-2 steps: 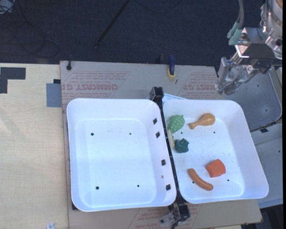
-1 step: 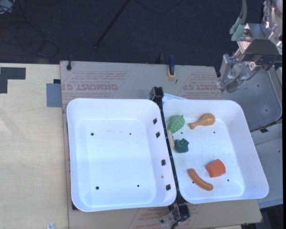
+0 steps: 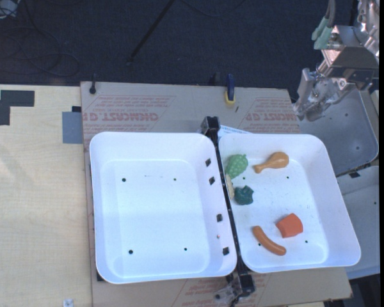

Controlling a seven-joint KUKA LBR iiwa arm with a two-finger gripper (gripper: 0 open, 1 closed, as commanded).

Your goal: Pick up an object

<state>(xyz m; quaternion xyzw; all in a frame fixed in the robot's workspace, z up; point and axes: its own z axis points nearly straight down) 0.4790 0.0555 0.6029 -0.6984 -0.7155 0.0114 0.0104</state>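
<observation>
**A:** Where does your hand sit against the things you might pick?

**B:** It hangs above the back right corner of the right bin, just past its rim. Everything lies forward and to the camera's left of it. You can't tell from here whether it is apart or together; it is a small blur against the grey plate.

**A:** Which piece is nearest?

**B:** The tan drumstick, near the back of that bin. Its long axis runs roughly across the bin, fat end toward the arm's side and slightly back, thin end pointing at the green leafy piece.

**A:** And the others?

**B:** The dark green lump sits just in front of the leafy one, by the divider. The orange block and the sausage lie farther forward; the sausage slants from back-left to front-right.
</observation>
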